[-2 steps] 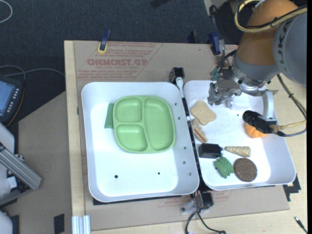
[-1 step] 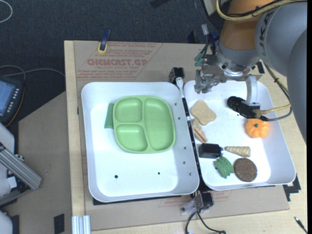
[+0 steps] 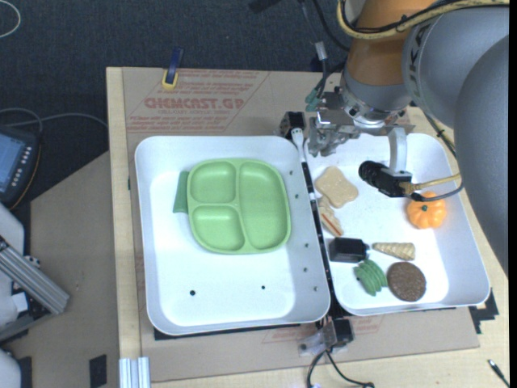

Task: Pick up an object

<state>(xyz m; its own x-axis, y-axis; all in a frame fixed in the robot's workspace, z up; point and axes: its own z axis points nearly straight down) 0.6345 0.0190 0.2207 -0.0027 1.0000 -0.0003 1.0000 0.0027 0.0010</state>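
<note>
Fingers of the gripper look spread, with nothing between them, though the metalwork around them makes this hard to read. The gripper hangs over the far corner of the right-hand bin, on the side next to the other bin.

The bread slice lies flat on that bin's floor, just nearer the camera than the gripper and close to the same side wall, so it seems the likeliest pick. It appears to be a toy: light and probably stiff, a thin slab with little height to catch. A pinch across its narrower width, with the fingertips pressed right down to the floor, would suit it best. The wall beside it leaves little room for the finger on that side.

Pale orange strips lie just beside the slice along that wall, and could be nudged. Further toward the bin's near edge sit a small black block, a cone, a green leafy piece and a brown disc. An orange pumpkin rests toward the opposite wall.
</note>
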